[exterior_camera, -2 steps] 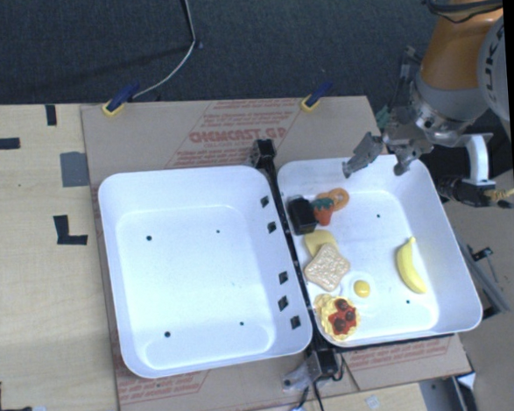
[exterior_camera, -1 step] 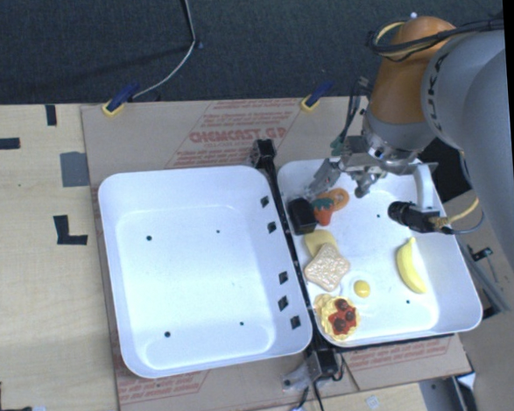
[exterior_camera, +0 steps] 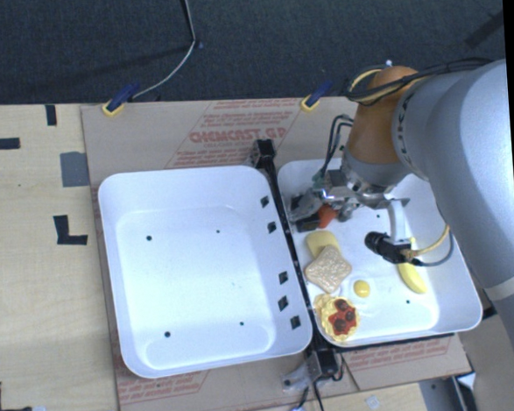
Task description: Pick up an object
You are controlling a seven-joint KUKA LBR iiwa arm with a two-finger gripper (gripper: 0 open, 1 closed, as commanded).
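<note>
Likely target: small orange-red piece [exterior_camera: 327, 213] in the right bin [exterior_camera: 449, 318], near its upper left corner, directly beneath the hand [exterior_camera: 331, 202]; long axis not discernible. Whether the hand is spread or pressed together cannot be told. Outward from the piece: pale yellow chunk [exterior_camera: 321, 240] just below, then a waffle-textured cracker [exterior_camera: 328, 269], a round pizza slice [exterior_camera: 337, 318], a banana [exterior_camera: 411, 277] toward the bin's right. Toy foods look smooth, rigid.

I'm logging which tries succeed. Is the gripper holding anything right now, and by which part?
It cannot be told. The gripper is down in the right bin over an orange-red object, but the view does not show anything between its fingers.
</note>
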